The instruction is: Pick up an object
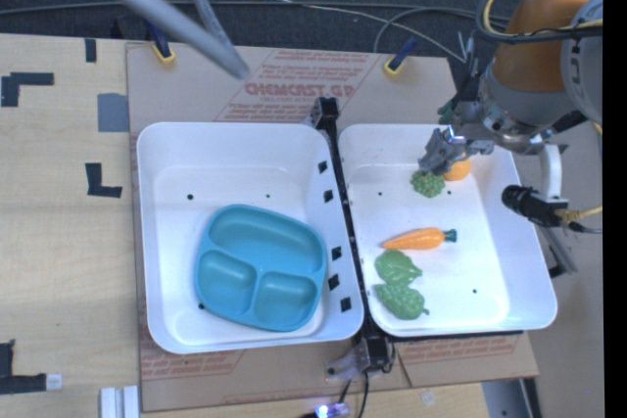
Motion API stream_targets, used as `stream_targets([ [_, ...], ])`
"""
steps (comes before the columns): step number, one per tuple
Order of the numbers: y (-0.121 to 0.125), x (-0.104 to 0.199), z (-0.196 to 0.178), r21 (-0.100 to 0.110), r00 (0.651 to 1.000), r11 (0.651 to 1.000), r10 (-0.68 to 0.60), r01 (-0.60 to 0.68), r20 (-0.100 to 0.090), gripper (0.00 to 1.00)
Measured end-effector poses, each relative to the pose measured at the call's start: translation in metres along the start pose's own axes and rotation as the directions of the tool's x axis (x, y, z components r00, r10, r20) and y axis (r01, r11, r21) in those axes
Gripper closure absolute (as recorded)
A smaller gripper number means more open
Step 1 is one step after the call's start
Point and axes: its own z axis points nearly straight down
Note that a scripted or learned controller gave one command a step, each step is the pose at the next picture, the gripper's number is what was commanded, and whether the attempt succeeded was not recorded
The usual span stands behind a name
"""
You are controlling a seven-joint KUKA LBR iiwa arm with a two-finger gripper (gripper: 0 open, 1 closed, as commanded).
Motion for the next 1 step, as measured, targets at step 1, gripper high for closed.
stream_targets([
  [1,-0.0097,0.0458,0.0132,0.004,1.0,1.0,-0.002,0.002,0.0,1.0],
])
